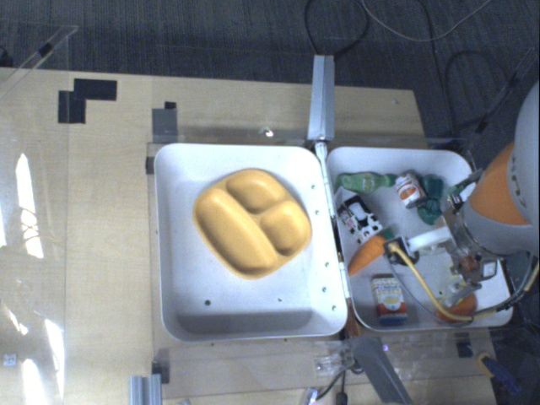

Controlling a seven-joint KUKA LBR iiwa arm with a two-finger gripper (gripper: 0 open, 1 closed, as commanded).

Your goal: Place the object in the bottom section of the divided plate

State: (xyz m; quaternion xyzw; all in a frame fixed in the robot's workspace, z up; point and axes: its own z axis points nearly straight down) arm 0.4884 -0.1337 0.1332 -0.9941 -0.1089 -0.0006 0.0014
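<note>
Reaching arm: the grey robot arm with the orange band comes in from the right and hangs over the right white bin.
Tool: the tool is low over the lower right part of that bin. It is too small and blurry, so I cannot tell if it is open or closed, or if it has anything.
Plate: the yellow plastic divided plate lies in the middle of the left white bin. It is turned a bit, with two small parts up and to the right and one big part down and to the left.
Thing to move: I cannot tell which one it is. All the loose things lie in the right bin, well apart from the plate.
Top of right bin: a green plastic bottle lies on its side, next to a small red and white can and a teal crumpled cloth.
Middle of right bin: a black and white box sits just above an orange carrot.
Bottom of right bin: a small red and yellow packet lies near the front wall. A small orange round thing sits just under the tool.
Cable: a yellow cable curves across the bin floor between the packet and the tool.
Tabletop: the light wooden tabletop carries both bins side by side.
</note>
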